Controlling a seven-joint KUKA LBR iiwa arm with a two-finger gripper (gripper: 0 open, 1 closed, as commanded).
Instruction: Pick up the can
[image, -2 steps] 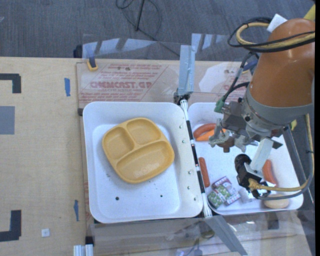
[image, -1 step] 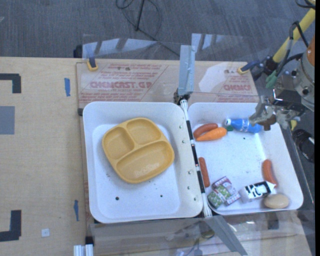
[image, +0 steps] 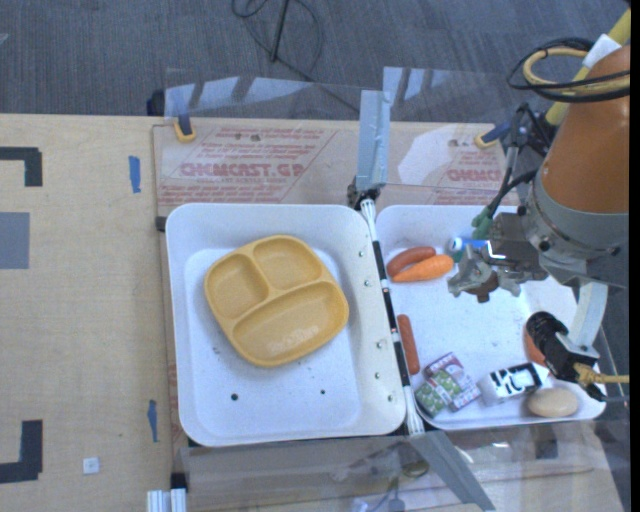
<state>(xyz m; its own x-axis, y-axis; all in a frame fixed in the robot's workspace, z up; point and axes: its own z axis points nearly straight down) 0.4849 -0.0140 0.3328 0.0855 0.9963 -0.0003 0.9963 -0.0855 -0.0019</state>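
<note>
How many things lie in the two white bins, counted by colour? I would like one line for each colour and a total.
Yellow: 1, the divided plate
Orange or red: 3, two carrots and a sausage
Green and white: 1, the can
Black and white: 1, a small item
Tan: 1, a bread roll
Total: 7

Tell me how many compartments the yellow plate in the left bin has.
3. The yellow plate has two smaller compartments along its far side, one at left and one at right, and one long compartment along its near side. None looks hidden.
</note>
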